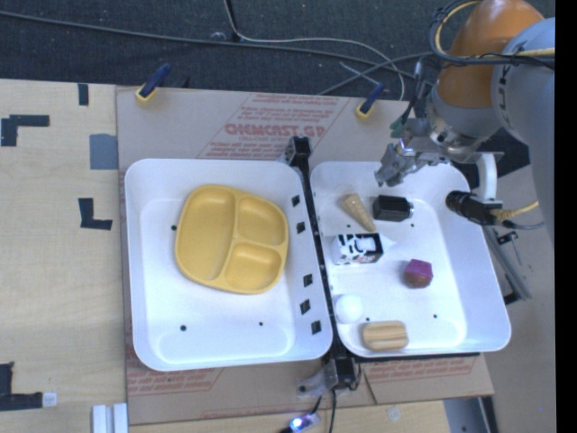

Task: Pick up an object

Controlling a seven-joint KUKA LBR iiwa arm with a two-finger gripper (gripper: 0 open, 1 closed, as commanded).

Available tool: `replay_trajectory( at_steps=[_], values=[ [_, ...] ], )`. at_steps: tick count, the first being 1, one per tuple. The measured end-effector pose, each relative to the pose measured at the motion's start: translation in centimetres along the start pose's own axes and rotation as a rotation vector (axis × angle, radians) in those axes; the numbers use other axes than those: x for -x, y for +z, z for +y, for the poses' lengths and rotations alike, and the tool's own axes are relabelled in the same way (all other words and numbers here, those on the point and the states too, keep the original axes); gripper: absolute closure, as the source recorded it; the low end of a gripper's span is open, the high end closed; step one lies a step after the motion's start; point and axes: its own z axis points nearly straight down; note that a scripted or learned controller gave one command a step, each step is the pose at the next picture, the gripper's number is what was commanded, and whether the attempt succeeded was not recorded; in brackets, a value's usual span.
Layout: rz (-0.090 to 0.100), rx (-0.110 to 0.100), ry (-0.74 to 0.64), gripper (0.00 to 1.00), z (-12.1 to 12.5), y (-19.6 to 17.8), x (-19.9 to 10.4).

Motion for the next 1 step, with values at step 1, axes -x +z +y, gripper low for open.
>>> replay_trajectory(
  at_steps=[1],
  values=[
    [0.0,0.0,0.0,1.0,0.1,-4.46,-0.05]
  ],
)
